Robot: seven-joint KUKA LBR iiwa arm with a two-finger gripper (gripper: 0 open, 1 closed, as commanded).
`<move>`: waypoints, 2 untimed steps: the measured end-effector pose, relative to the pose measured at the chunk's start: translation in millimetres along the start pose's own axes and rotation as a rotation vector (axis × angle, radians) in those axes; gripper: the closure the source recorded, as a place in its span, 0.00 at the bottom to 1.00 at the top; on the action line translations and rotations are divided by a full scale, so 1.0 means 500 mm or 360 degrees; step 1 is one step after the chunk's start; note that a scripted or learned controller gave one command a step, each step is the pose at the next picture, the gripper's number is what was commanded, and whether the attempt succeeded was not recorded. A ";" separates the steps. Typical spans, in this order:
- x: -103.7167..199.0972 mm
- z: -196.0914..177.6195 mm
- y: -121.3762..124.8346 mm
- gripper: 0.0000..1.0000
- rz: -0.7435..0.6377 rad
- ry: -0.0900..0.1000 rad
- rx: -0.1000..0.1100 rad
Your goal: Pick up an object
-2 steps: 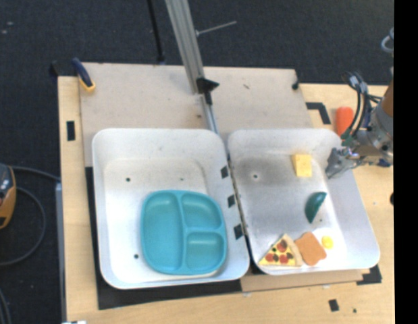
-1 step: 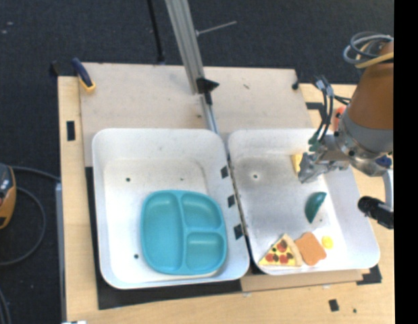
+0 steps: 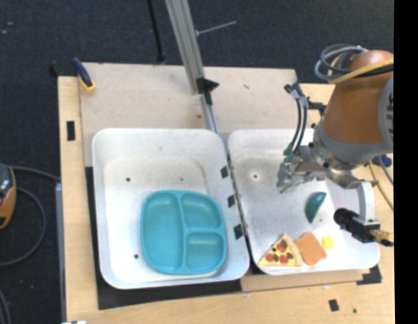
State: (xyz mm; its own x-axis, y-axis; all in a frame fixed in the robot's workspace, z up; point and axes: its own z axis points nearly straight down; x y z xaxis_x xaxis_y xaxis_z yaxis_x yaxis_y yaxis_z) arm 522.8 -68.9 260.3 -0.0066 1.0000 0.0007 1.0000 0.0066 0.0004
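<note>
Claw (image 3: 288, 179) hangs over right bin (image 3: 263, 155) centre; we cannot tell its state. Teal piece (image 3: 315, 205) just beside; pizza slice (image 3: 280, 252), orange piece (image 3: 309, 248) at near edge.

In the right bin (image 3: 263, 155), a teal leaf-shaped piece (image 3: 315, 206) lies near the middle. Along the near edge sit a pizza slice (image 3: 280, 252), an orange slab (image 3: 309, 248) and a small yellow piece (image 3: 327, 242).

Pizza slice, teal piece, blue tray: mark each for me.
pizza slice (image 3: 279, 253), camera view, middle of its topped face
teal piece (image 3: 315, 206), camera view, middle of its body
blue tray (image 3: 184, 233), camera view, ridge between its compartments
</note>
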 end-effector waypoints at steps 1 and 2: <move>0.105 0.002 -0.027 1.00 0.0000 0.0000 -0.0001; 0.203 -0.001 -0.041 1.00 -0.0003 0.0002 0.0000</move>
State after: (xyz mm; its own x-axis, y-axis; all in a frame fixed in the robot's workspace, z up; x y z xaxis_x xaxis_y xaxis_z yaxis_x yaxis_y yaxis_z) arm 501.6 32.7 260.8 -0.0086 1.0000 0.0019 1.0000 0.0086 0.0005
